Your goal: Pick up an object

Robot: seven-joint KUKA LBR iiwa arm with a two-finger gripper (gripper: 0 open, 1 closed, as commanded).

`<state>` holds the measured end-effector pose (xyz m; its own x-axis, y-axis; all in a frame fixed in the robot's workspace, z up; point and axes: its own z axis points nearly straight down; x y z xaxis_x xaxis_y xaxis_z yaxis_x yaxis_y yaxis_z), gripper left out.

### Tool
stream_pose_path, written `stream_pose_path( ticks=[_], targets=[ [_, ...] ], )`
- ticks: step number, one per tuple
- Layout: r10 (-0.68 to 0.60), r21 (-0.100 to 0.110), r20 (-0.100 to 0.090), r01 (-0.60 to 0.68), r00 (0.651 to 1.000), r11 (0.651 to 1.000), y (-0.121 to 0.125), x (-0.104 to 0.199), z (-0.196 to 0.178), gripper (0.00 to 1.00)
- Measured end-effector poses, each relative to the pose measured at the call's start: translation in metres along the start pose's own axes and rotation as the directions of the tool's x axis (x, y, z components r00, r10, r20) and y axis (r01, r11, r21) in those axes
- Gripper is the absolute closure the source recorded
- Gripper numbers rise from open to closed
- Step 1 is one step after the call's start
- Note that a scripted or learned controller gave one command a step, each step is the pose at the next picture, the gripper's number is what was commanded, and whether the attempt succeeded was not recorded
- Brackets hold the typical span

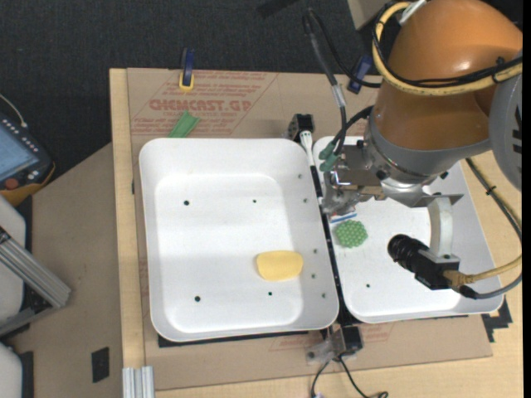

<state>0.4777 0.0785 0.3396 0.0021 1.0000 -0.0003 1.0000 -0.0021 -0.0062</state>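
Green ball (351, 233) lies in right bin (398, 301) beneath gripper (342, 210), finger state indiscernible; yellow lump (279, 265) in left bin (207, 172); cardboard (133, 181) underneath

2 bins sit side by side: the left bin (166, 222) holds a soft lump (279, 265); the right bin (390, 293) holds a bumpy ball (352, 234) near its left wall.

A robotics lab or test cell. A grey and orange industrial arm (440, 81) reaches in from the right of the frame over two shallow white bins (166, 247) set on a cardboard-covered bench (133, 114). Loose cables (328, 65) run across the upper middle, dark carpet (83, 23) fills the top left, and aluminium framing (29, 268) crosses the lower left.
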Motion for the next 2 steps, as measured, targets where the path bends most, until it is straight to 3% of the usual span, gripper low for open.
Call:
stream_pose_path(
  ticks=[1, 2],
  targets=[
    [0.009, 0.002, 0.002, -0.009, 1.0, 1.0, 0.001, -0.086, 0.059, 1.0],
    [-0.001, -0.008, 0.0, 0.001, 1.0, 1.0, 0.003, -0.08, 0.045, 1.0]
  ],
)
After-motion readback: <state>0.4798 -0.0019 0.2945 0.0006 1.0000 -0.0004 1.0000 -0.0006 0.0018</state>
